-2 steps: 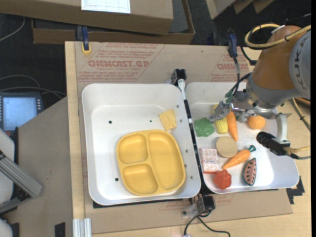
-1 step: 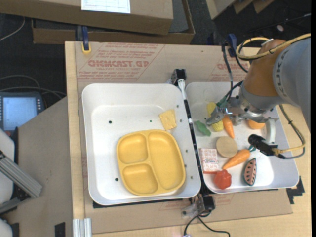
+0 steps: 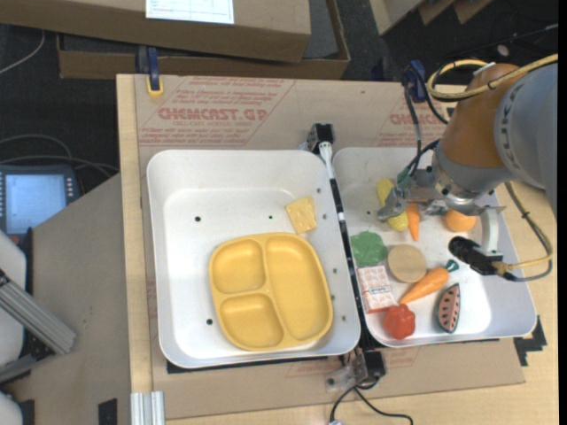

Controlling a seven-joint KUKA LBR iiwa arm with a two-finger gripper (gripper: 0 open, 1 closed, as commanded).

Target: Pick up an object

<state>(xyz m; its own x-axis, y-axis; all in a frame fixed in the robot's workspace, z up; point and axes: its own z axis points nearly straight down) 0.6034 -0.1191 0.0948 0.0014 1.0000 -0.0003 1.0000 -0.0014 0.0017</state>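
So the arm's hand (image 3: 403,204) is down in the right bin (image 3: 514,312), at its far side, sitting right over a small orange carrot-like piece (image 3: 413,222) and a yellow piece (image 3: 384,190) just beside it. Can't tell whether anything is gripped; the wrist blocks the view of that.

The rest of the toy food is bunched in the near half of that bin: a green leafy piece (image 3: 368,247), a round tan disc (image 3: 407,263), a bigger carrot (image 3: 425,284), a red tomato-ish thing (image 3: 399,322), a watermelon slice (image 3: 447,308) and a small printed packet (image 3: 375,288). My guess is it went for the far pieces because they lie a bit apart from that clump.

The left bin (image 3: 177,237) holds a yellow divided tray (image 3: 268,290) and a cheese slice (image 3: 301,214), probably the drop side.
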